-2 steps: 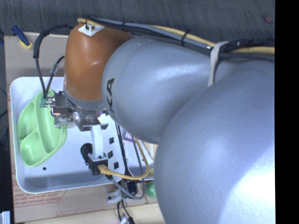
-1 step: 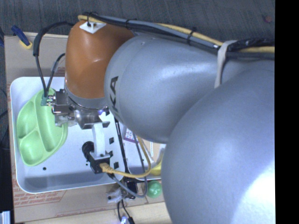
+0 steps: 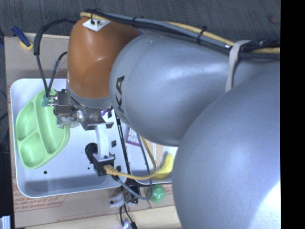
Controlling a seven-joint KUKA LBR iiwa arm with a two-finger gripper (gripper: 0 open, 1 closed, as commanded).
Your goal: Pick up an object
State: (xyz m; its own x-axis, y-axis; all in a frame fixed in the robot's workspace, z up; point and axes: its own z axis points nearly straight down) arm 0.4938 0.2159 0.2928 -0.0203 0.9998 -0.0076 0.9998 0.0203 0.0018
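Camera view: grey arm with orange band [image 3: 190, 104] reaching over left shallow white bin [image 3: 28, 187]. Gripper [image 3: 61, 112] hanging at right edge of light-green divided plastic plate [image 3: 35, 132], which is lying in bin's left half. Gripper's open-or-shut state: cannot tell.

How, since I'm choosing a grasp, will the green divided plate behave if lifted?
The green divided plate looks like moulded plastic, so it is probably stiff and light. Its smooth, curved rim could slip when pinched.
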